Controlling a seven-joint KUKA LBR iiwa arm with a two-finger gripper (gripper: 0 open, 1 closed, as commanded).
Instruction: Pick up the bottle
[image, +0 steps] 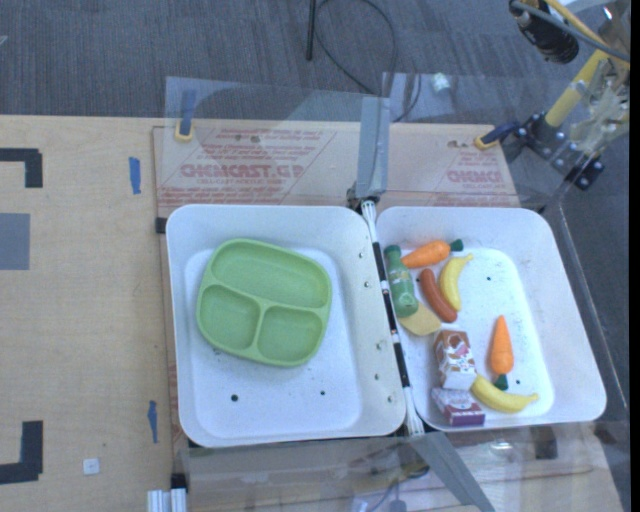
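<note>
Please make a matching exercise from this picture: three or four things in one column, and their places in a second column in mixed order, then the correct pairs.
Things:
1. green bottle
2. green plate
3. small carton
4. sausage

Places:
A. in the left bin, by itself
B. right bin, along the left wall, near the divider
C. right bin, between the bottle and a banana
D. right bin, toward the near edge, beside the other banana

Pairs: 1-B, 2-A, 3-D, 4-C
</note>
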